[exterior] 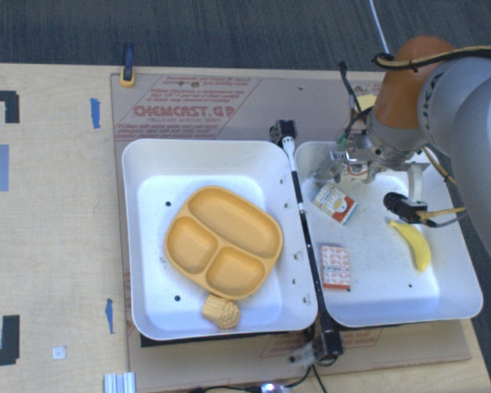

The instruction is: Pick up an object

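Observation:
My gripper (345, 167) hangs low over the back left part of the right bin (442, 301), under the grey wrist with its orange band. Just in front of it lies a small white and red carton (335, 202), tilted on the bin floor; I cannot tell whether they touch. A flat pink and orange packet (335, 266) lies nearer the front, close to the bin's left wall. A yellow banana (416, 245) lies at the right of the same bin.
The left bin (147, 244) holds a yellow divided plate (222, 241) and a piece of corn cob (221, 310) by its front rim. A black divider bar (304, 228) runs between the bins. The arm covers the right bin's back right corner.

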You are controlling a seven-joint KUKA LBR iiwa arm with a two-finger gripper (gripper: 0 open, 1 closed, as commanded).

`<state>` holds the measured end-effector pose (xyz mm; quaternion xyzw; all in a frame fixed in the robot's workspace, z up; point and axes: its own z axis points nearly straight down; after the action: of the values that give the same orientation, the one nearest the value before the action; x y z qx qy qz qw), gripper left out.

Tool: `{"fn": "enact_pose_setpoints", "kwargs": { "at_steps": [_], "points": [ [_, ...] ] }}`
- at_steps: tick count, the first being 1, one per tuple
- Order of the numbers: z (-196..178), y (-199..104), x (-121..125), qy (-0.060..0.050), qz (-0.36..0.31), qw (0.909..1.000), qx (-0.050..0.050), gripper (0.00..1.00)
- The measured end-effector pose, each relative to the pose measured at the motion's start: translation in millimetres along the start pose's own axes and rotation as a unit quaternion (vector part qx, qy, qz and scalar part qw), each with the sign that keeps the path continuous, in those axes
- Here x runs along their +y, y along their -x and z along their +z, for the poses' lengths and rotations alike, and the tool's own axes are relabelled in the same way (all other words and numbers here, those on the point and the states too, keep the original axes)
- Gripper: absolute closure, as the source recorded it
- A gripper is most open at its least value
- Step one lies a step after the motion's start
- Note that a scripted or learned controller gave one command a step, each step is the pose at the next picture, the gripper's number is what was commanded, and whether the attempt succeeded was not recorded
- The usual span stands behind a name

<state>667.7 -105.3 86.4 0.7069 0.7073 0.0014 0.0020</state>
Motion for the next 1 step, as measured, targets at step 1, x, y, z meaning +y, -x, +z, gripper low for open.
{"fn": "enact_pose_setpoints", "kwargs": {
  "at_steps": [1],
  "points": [
    [-0.4, -14.1, -56.0, -0.001, 0.0, 1.0, 0.001, 0.0]
  ]
}}
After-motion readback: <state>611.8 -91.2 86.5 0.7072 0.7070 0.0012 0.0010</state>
